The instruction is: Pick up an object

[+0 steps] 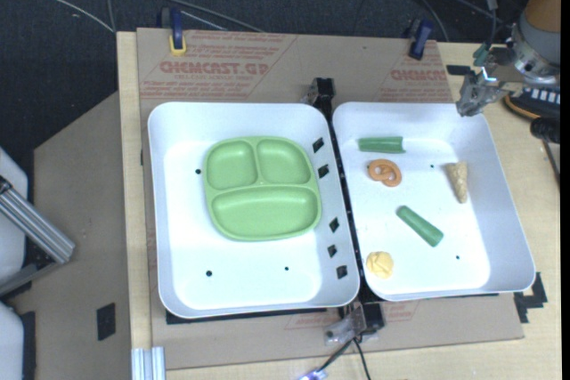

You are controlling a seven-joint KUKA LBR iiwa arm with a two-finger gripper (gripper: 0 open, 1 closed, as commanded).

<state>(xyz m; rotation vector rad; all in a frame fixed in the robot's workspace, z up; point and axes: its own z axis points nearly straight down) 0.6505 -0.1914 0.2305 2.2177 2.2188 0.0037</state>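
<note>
Two white bins on the bench: left bin (178, 262) carries a green divided plate (262, 189), right bin (499, 254) has five small items, all lying apart from each other. My gripper (472, 98) sits just over the far right corner of the right bin, nothing between its tips as far as I can see; whether they're spread or pressed together I can't tell from this angle.

Candidates, biggest first:
- green stick (419, 225), mid-bin, lying diagonal. Looks like hard plastic, light, smooth, prob. a bit slippery. I'd pinch across the short axis at mid-length.
- green bar (381, 144), near the far edge. Same material by the look of it, same grip. It's near the wall, so less room for the tips.
- tan wedge (458, 181), right side, nearest to the gripper. Tapered, so it may squirt out; grab at the thick end.
- pretzel (385, 173), flat w/ holes, sits low. Hard to get under; poor pick.
- yellow lump (379, 263), near front edge. Rounded, may roll.

My call: green stick; most open space around it.
</note>
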